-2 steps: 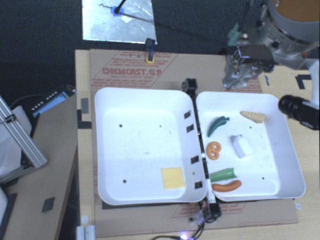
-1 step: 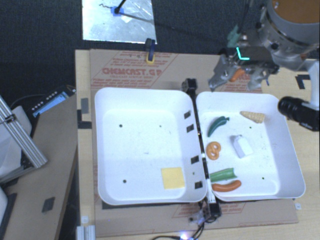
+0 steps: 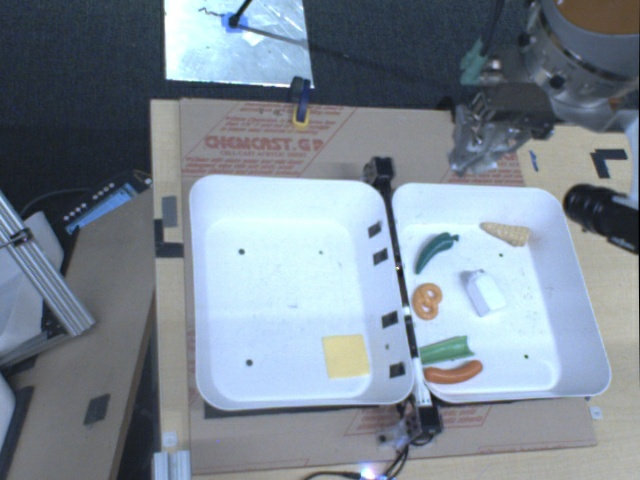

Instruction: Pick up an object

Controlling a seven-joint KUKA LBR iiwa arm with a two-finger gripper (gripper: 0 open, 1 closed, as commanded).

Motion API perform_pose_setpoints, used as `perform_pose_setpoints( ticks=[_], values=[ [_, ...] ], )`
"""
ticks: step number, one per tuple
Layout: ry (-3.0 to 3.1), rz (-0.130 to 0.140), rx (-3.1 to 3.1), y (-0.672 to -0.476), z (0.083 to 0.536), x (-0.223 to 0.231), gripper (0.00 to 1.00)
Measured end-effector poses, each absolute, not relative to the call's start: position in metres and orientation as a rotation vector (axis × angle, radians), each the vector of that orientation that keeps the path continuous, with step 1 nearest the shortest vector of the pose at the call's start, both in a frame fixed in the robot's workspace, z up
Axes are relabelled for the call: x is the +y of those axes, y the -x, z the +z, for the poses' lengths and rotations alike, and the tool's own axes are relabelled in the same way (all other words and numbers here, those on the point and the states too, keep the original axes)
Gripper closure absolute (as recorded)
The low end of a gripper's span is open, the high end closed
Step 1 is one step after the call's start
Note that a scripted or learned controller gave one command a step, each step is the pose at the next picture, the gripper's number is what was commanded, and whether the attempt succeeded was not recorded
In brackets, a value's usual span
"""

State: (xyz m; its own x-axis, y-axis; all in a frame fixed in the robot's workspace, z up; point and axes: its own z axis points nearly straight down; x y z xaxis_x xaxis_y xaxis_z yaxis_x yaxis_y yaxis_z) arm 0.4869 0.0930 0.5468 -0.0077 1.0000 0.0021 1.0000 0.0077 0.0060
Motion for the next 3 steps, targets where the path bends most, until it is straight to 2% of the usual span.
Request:
perform_pose_setpoints(
  ticks=[1, 2, 3],
  values=[
    [-2.228, -0.019, 2.226, -0.485, 0.324, 0.058, 1.00],
    [-2.209, 0.017, 2.225, -0.487, 0.418, 0.091, 1.00],
    [-2.209, 0.023, 2.222, -0.487, 0.542, 0.113, 1.00]
  ],
)
